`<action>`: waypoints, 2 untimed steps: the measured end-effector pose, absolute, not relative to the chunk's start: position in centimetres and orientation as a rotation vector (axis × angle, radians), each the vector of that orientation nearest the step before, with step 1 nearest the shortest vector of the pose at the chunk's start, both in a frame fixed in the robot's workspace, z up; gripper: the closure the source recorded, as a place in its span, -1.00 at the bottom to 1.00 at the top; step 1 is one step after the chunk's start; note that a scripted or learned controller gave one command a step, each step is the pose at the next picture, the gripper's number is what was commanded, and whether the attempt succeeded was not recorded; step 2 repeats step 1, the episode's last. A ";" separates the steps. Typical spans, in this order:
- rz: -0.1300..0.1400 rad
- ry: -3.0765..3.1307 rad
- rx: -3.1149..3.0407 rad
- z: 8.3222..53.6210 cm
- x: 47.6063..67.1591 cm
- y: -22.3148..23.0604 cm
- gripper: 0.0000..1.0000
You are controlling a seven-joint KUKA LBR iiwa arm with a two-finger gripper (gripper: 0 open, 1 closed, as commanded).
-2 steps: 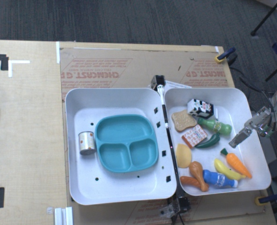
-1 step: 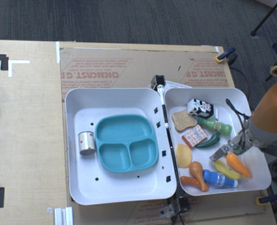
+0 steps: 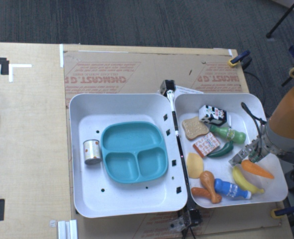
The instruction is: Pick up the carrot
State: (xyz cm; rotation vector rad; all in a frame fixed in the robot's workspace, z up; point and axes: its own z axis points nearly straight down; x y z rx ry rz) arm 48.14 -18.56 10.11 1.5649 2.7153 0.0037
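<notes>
Nearest the camera, along the bottom of the right bin point(image 3: 274, 195), lay a drumstick point(image 3: 208, 188), a blue bottle point(image 3: 231, 189) and a banana point(image 3: 245, 180), side by side from left to right. Just above the banana, at the lower right of the frame, the carrot point(image 3: 258, 169) lay on the bin floor, its orange body pointing right. The gripper point(image 3: 250, 153) sat at the carrot's left end, touching or almost touching it; how wide it stood could not be told, and nothing showed the carrot held between its tips. The arm point(image 3: 289, 121) ran off toward the right edge, its orange band above.

Left of the carrot a yellow lemon-like piece point(image 3: 195, 164) rested, and above it a red-checked card point(image 3: 207, 144) and a dark green pepper point(image 3: 220, 150). Farther up came a slice of bread point(image 3: 194, 127), a green bottle point(image 3: 228, 133) and a black-and-white carton point(image 3: 213, 114).

In the left bin point(image 3: 82, 108), a teal divided plate point(image 3: 135, 151) sat in the middle, with a small can point(image 3: 91, 151) just beside its left edge.
</notes>
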 end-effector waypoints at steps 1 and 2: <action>-0.001 2.593 1.770 19.2 57.3 -13.9 1.00; -0.001 2.593 1.770 19.2 57.3 -13.9 1.00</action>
